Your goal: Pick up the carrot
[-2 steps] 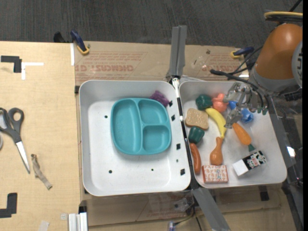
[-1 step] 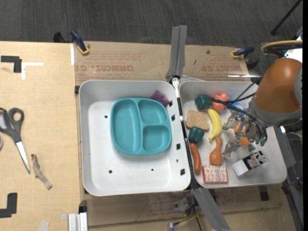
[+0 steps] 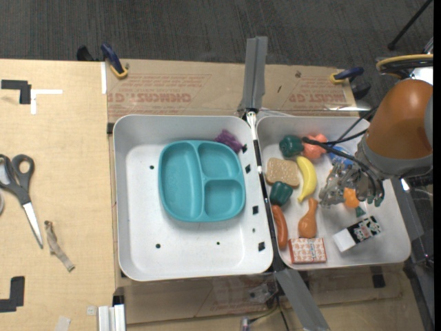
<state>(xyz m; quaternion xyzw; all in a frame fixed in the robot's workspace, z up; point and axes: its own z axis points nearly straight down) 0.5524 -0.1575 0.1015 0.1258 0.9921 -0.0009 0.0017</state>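
Two shallow white bins sit side by side on a bench, seen from above at a slant. A grey arm (image 3: 403,126) with an orange band reaches into the right bin (image 3: 386,254), its gripper (image 3: 342,188) hanging low over the bin's middle. Whether the jaws are wide, narrow or closed on anything cannot be told; the metal parts blur together, with a small orange shape showing just beside them.

The carrot (image 3: 309,219) lies just left of and a little below the jaws, slanted, its thick end toward the front of the bin. Farther left of the jaws are a banana (image 3: 306,178), a slice of bread (image 3: 282,172), a green pepper (image 3: 280,193) and a sausage (image 3: 279,226). A small red box (image 3: 307,251) lies below the carrot, and a white-and-black block (image 3: 358,234) lies below the jaws. The left bin (image 3: 138,254), well apart from the jaws, holds a teal divided plate (image 3: 203,181)
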